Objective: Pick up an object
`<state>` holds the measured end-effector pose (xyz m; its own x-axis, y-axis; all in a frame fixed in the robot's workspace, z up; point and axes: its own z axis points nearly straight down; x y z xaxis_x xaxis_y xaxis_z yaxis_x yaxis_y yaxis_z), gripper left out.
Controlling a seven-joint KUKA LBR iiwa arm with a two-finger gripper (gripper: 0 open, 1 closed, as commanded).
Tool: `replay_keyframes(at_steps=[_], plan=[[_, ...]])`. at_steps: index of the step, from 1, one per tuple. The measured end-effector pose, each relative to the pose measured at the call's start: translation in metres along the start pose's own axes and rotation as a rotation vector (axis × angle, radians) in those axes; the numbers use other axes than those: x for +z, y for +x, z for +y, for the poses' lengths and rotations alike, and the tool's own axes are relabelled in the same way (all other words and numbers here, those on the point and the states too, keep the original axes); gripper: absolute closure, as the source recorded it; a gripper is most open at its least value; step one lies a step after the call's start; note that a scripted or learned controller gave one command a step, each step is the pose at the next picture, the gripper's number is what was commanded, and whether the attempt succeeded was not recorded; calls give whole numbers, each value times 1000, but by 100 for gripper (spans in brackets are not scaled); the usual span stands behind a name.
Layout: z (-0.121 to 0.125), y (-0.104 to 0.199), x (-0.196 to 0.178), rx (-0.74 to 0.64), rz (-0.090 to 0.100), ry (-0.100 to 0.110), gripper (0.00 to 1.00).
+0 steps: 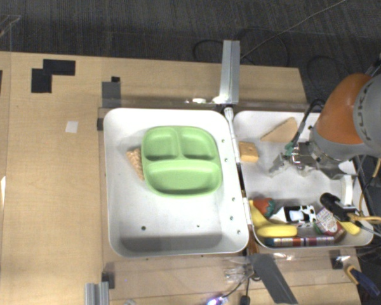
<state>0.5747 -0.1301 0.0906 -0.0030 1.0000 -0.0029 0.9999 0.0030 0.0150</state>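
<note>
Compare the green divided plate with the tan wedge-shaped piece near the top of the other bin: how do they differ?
The green divided plate is bright green, rounded and by far the larger; the tan wedge is pale brown, small and triangular. The plate lies in the left bin, partly covering a tan textured item; the wedge lies in the right bin, beside the gripper. Both rest flat in a white bin.

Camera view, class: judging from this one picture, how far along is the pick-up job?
Done: the arm has reached over the right bin, gripper low above its floor. In hand: nothing visibly held; I cannot tell how the jaws stand. Left: grasp and lift something, perhaps the nearby tan block, the wedge or the clutter along the front wall.
</note>
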Motion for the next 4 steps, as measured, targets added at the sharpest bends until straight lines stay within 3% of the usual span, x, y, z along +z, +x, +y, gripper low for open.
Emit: replay_keyframes(at_steps=[1, 2, 3, 4], plan=[[-63, 15, -2, -63, 0, -6, 0], [-60, 17, -12, -64, 6, -10, 100], [-60, 17, -12, -64, 6, -9, 0], [-12, 39, -1, -73, 1, -3, 0]])
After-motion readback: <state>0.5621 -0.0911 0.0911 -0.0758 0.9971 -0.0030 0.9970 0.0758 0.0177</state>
